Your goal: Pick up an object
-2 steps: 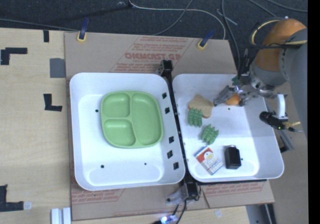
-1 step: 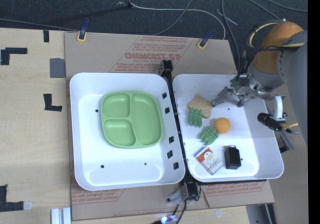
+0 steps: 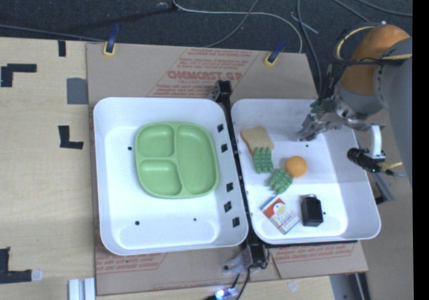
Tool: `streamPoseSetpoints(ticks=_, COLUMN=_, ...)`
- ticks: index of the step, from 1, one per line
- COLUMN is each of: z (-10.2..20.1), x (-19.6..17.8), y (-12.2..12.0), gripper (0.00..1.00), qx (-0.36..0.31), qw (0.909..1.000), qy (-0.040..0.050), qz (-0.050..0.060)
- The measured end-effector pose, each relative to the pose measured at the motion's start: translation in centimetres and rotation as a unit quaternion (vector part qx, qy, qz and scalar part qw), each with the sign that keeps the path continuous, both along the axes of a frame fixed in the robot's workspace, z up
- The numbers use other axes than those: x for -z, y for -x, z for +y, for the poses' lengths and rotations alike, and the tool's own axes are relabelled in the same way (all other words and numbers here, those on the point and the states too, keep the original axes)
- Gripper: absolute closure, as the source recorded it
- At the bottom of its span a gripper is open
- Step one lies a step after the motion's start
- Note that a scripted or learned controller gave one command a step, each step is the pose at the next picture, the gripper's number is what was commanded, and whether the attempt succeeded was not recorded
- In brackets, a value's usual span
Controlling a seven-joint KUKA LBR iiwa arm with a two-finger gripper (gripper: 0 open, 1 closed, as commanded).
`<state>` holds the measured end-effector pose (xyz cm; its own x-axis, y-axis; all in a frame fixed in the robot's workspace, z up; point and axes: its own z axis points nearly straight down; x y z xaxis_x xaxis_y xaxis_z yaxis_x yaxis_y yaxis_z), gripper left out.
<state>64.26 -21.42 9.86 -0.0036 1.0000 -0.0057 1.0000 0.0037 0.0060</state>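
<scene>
My gripper [image 3: 308, 130] hangs over the back right part of the right bin [image 3: 348, 188], above bare white floor. Several small objects lie in this bin. A tan bread slice [image 3: 257, 136] sits at the back left, a ridged green piece [image 3: 262, 159] just in front of it, and a second green piece [image 3: 280, 179] nearer the middle. An orange ball [image 3: 295, 167] rests beside that, a little in front and to the left of the gripper. At the front are a red and white packet [image 3: 279, 214] and a black block [image 3: 312, 211]. Nothing shows in the gripper.
The left bin [image 3: 114, 178] holds a green divided plate [image 3: 177, 159]. A black clip rail [image 3: 231, 158] runs between the two bins. Cables [image 3: 295, 17] trail over the dark floor behind the bench. The arm's orange band [image 3: 375, 51] stands at the right.
</scene>
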Motion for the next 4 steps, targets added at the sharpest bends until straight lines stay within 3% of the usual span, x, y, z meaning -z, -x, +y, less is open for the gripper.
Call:
streamPoseSetpoints(ticks=3, z=-0.6, x=-16.4, y=-1.0, gripper=1.00, qx=0.001, qw=1.0000, qy=-0.0019, qz=0.000)
streamPoseSetpoints(ticks=4, z=3.9, x=-16.9, y=0.2, gripper=1.00, qx=0.000, qw=1.0000, qy=-0.0030, qz=0.003)
